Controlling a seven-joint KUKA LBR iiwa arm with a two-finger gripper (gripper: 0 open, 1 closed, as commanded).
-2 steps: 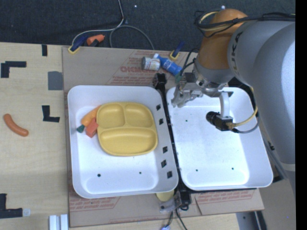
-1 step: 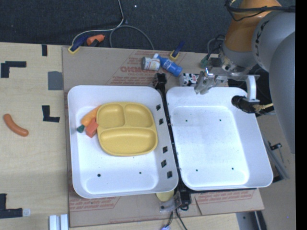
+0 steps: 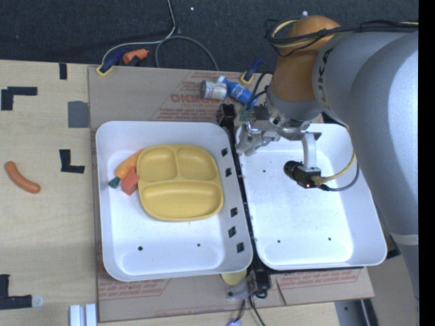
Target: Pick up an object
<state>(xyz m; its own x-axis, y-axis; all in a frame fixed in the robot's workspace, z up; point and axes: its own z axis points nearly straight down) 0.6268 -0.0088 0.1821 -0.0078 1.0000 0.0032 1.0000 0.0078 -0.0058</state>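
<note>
The jaws (image 3: 253, 140) hang at the far-left corner of the right bin (image 3: 309, 246), right by the divider between the two bins, and whether they are open or closed I cannot tell, since the metal parts there blur together. Nothing is visible between them. Just right of the jaws, a small black unit with a red light (image 3: 302, 174) sits over the right bin's floor, a yellow cable looping off it. Above the jaws rises the arm, its orange band (image 3: 299, 53) over the grey bulk that covers the frame's right side.

Left of the jaws, in the left bin (image 3: 163, 257), lies a yellow divided plate (image 3: 180, 182), flat, with three compartments. Tucked against the plate's far side from the jaws are small orange and red pieces (image 3: 127, 175) with a bit of green.

Beyond the jaws, on the cardboard behind the bins, lies a blue-and-white clamp (image 3: 224, 89). Far left of the jaws, well apart from both bins, an orange sausage-shaped toy (image 3: 22, 177) rests on the desk (image 3: 41, 250)
</note>
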